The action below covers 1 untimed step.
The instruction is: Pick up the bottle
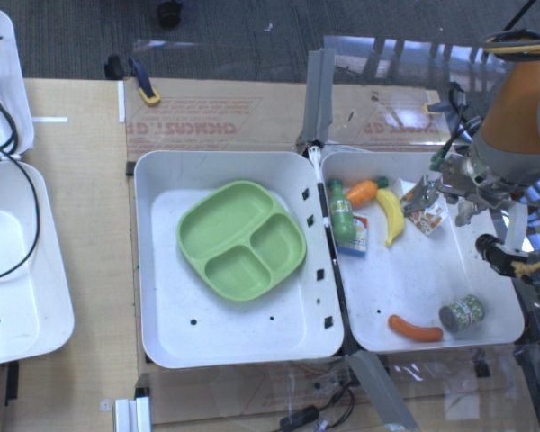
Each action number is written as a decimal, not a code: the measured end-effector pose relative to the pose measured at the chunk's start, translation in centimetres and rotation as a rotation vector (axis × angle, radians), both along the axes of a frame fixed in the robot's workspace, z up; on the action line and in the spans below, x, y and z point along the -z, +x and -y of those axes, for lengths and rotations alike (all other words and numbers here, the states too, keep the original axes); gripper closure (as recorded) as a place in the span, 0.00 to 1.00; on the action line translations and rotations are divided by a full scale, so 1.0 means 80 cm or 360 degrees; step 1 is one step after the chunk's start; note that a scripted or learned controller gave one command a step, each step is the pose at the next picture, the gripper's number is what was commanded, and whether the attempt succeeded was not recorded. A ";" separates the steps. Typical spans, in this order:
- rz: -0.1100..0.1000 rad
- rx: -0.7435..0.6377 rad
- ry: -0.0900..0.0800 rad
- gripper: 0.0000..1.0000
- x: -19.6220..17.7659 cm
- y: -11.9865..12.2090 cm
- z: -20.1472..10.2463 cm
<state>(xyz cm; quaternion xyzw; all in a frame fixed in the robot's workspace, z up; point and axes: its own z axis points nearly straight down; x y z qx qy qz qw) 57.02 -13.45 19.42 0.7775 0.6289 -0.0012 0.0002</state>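
Sausage [415, 328], orange-red, lies at the near edge of the right bin [405, 282], with a small grey-green can [462, 313] on its side just to its right, near the bin's near right corner. Both rest on the white floor of that bin, apart from each other.

Further in, the left bin [162, 268] carries a light green divided plate [242, 238] with three compartments, set roughly in its middle and turned at an angle.

Across the divide, the bottle [342, 214] lies in the right bin close against its left wall, green with a darker cap pointing toward the far side. It rests partly on a flat white and blue packet [358, 238]. Just to the right of the bottle's cap end sits an orange carrot [363, 193], and beside that a yellow banana [391, 216] curves toward the near side.

To the right of the banana, a crumpled silvery wrapper [425, 212] lies below the hand [456, 202]. The hand hovers over the far right part of the right bin, well apart from the bottle. Its metal parts are tangled with cables in this view, so I cannot tell how far it is open, and nothing can be made out in its grip. The grey arm with its orange band [522, 97] reaches in from the right.

Beyond the bins, the wooden tabletop [81, 124] runs to the far edge.
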 end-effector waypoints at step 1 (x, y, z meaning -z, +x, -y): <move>-0.0005 0.0311 0.0002 0.00 0.082 -0.031 -0.048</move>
